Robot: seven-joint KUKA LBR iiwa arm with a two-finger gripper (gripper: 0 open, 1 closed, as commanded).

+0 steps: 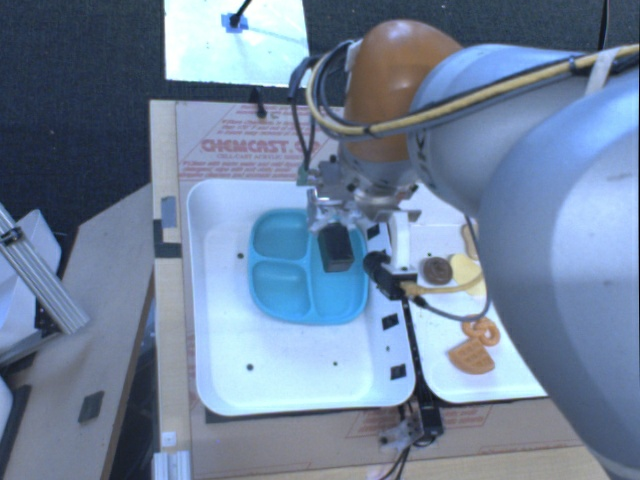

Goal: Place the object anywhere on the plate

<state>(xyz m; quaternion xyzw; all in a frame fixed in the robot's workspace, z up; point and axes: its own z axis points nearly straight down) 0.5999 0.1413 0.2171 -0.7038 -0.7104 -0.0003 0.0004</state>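
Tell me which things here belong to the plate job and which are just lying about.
Job:
- blue plate, in the left bin
- gripper, over the plate's right side; what it carries, if anything, I cannot tell

Lying about, in the right bin:
- orange pretzel
- orange wedge
- brown round piece
- yellow piece

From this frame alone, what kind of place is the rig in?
Likely a robotics lab test cell rather than a kitchen: a grey industrial arm with an orange band reaches over two shallow white plastic bins, a blue divided plastic plate sits in one, and the bench is taped cardboard.
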